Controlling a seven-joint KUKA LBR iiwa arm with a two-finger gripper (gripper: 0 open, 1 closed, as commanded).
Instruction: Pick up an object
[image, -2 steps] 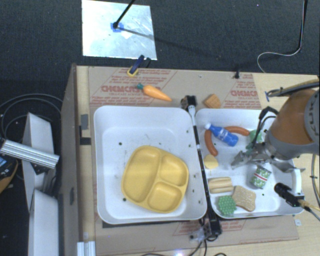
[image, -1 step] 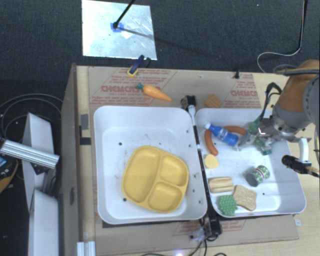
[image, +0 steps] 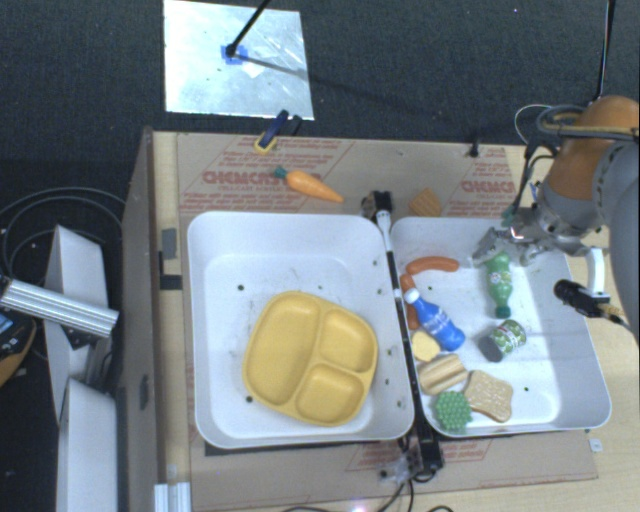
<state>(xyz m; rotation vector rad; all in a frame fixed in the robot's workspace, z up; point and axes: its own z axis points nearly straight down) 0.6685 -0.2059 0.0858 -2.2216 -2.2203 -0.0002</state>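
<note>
Two bottles, one green (image: 499, 284), one blue (image: 435, 320); tool (image: 508, 243) grip unclear.

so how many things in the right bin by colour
green: 3, bottle, can, round knobbly piece
blue: 1, bottle
orange-red: 1, sausage
tan or yellow: 3, bread roll, toast, yellow piece
total: 8

"So where was the cam mounted?"

"Above the bench (image: 330, 160), fixed, looking down at a slant. It took in both white bins: left bin (image: 215, 300), right bin (image: 575, 370). Not close up, as dark floor showed past the far edge. The arm (image: 590, 160) entered from the frame's right."
</note>
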